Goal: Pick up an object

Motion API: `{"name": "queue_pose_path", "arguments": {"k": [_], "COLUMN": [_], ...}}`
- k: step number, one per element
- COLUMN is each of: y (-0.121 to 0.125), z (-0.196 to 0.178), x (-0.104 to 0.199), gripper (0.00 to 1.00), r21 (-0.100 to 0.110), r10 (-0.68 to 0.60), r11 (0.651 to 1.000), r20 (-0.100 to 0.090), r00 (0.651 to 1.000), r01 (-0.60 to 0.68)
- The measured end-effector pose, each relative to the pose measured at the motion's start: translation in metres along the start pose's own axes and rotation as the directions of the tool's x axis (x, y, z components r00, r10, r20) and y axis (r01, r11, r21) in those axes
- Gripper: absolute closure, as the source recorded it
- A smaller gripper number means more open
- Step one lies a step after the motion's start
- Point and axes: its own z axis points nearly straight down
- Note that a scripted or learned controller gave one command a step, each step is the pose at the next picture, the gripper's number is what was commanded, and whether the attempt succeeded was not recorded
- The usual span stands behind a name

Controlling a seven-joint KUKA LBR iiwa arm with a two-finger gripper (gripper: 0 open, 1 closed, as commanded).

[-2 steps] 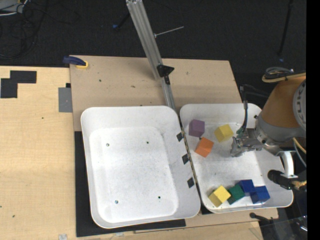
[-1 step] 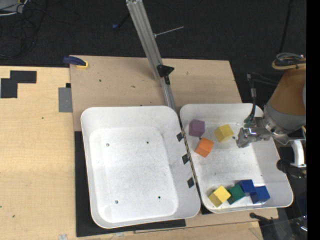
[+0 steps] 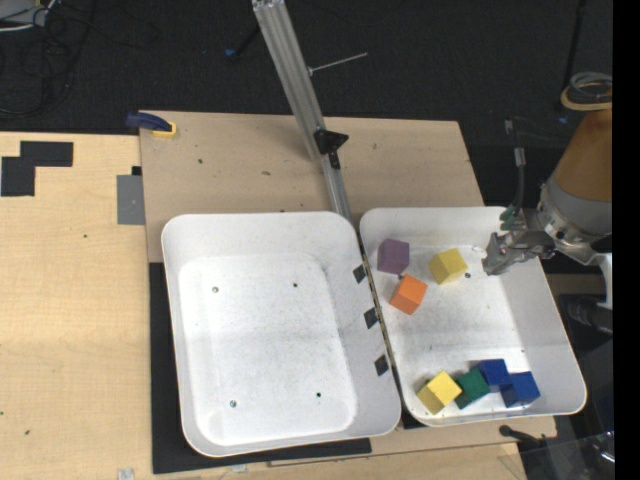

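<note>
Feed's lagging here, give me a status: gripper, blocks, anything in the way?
Gripper over right bin, nothing held. Nearest: yellow block, beside it. Purple block and orange block further left. Path looks clear.

The gripper [image 3: 497, 256] is hanging over the right bin [image 3: 555, 318], near its far right side, just beside a yellow block [image 3: 448, 265]. A purple block [image 3: 393, 256] and an orange block [image 3: 407, 294] are lying close together to the left of it. Another yellow block [image 3: 438, 391], a green block [image 3: 471, 385] and two blue blocks [image 3: 507, 381] are sitting clustered at the near edge. The left bin [image 3: 200, 238] is lying alongside.
</note>
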Motion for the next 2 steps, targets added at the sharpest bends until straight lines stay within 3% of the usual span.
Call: {"name": "queue_pose_path", "arguments": {"k": [1,2], "y": [0.000,0.006], "z": [-0.028,-0.017], "x": [-0.001,0.053], "gripper": [1.00,1.00], "r21": [0.002,0.007], "r10": [-0.001,-0.003], "r11": [1.000,1.000], "r20": [0.000,-0.004], "r00": [1.000,1.000], "r01": [0.001,0.003]}}
